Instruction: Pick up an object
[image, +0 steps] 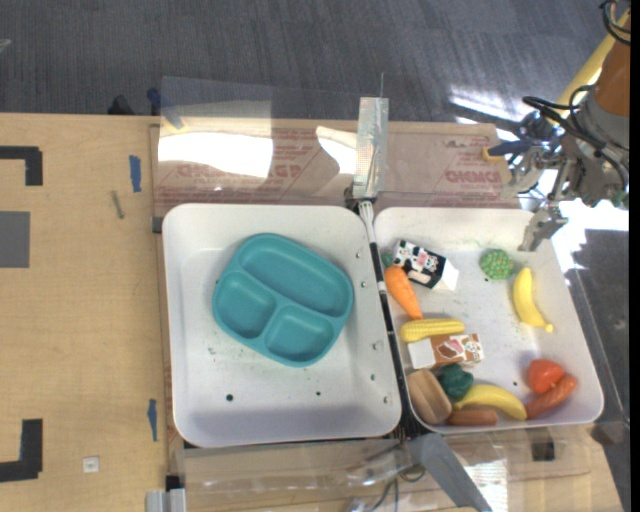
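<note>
The gripper (540, 228) hangs over the far right corner of the right bin (585, 340), and I cannot tell if it is spread or pressed together; nothing is seen held in it. The nearest things are the green ball (495, 264), just to the left of the gripper and a little toward the camera, and the banana (529, 299), directly toward the camera from it. The banana's long axis runs from the far side to the near side, its lower tip pointing a little right.
</note>
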